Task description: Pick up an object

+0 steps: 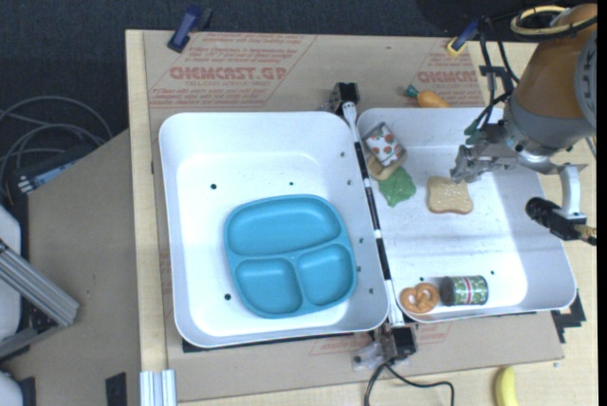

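The right bin (pixel 531 248) holds a tan bone-shaped biscuit (pixel 449 196), a green leaf-like piece (pixel 397 187), a small red-and-white patterned box (pixel 383 148) lying on a tan piece, a glazed doughnut (pixel 418 299) and a dark can (pixel 464 290) lying on its side. My gripper (pixel 464 164) hangs at the end of the grey arm coming in from the right, just above and right of the biscuit. Its tips are small and dark against the bin, so how they stand is unclear.
The left bin (pixel 190 157) holds a blue three-part plate (pixel 289 252). An orange carrot-like piece (pixel 429 98) lies on the board behind the right bin. A blue clip (pixel 188 27) sits at the board's far left corner, and a yellow item (pixel 505 387) lies at the front.
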